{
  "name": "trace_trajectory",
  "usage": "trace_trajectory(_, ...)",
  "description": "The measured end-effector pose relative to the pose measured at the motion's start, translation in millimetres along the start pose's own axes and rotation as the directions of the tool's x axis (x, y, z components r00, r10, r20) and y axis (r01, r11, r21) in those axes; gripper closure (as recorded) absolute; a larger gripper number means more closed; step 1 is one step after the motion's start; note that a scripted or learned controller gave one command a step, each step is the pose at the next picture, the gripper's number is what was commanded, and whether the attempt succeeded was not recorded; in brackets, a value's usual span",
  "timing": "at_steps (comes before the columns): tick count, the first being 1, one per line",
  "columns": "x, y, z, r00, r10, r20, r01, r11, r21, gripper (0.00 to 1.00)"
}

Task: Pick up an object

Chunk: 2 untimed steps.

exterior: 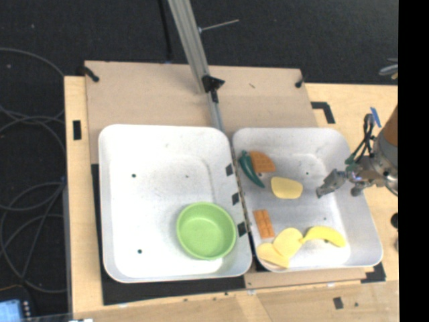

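Note:
My gripper (pixel 341 184) hangs over the right side of the right bin (pixel 315 143), coming in from the right edge of the view. Its two grey fingers stand apart with nothing between them. A pale yellow rounded piece (pixel 287 188) lies just left of the gripper. A yellow banana (pixel 326 235) lies below it near the bin's front. Further left are a green curved item (pixel 252 169) against an orange block (pixel 263 162), a second orange block (pixel 263 223), and yellow slices (pixel 281 247) at the front.
The left bin (pixel 134 159) holds a green bowl (pixel 206 230) near its front right corner. A metal pole (pixel 191 35) slants up from behind the two bins. The arm's wrist and cables (pixel 375 146) stand over the right bin's rim.

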State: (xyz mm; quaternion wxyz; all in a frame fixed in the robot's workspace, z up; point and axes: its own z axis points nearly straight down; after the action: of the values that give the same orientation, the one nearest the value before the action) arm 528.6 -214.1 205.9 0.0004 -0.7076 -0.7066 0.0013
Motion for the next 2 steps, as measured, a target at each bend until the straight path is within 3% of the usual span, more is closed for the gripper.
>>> trace_trajectory(1, -2, -3, 42, 1.000, 0.000, 0.000, 0.000, 1.000, 0.001, 0.00)
trace_trajectory(2, -3, -1, 29, 1.000, 0.003, 0.001, -0.003, 1.000, -0.007, 1.00)
